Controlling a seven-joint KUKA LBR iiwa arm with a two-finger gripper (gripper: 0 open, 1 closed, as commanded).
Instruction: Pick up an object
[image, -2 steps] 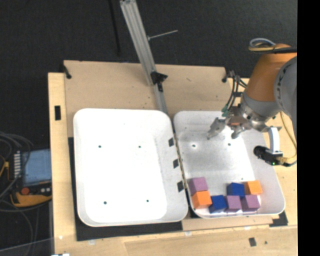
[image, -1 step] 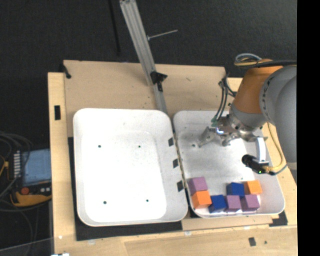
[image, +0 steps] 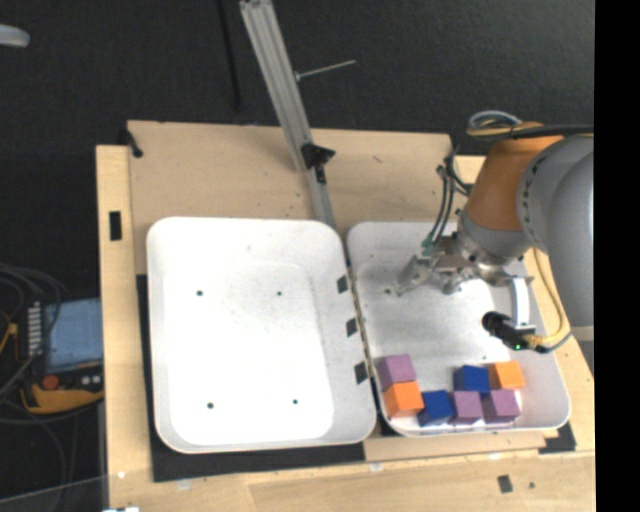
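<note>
Several small blocks lie along the near edge of the right bin (image: 400, 250): a purple block (image: 396, 368), an orange block (image: 404, 397), a blue block (image: 436, 407), another purple one (image: 467, 405), a blue one (image: 472, 379), a purple one (image: 501, 404) and an orange one (image: 507, 375). My gripper (image: 412, 278) hangs over the far middle of the right bin, well above and behind the blocks. Nothing shows between its fingers.
The left bin (image: 250, 330) lies beside the right one, with small clips along the shared edge. A slanted metal pole (image: 285, 100) rises from the bench behind the bins. A cable and a black connector (image: 500, 328) hang from the wrist over the right bin.
</note>
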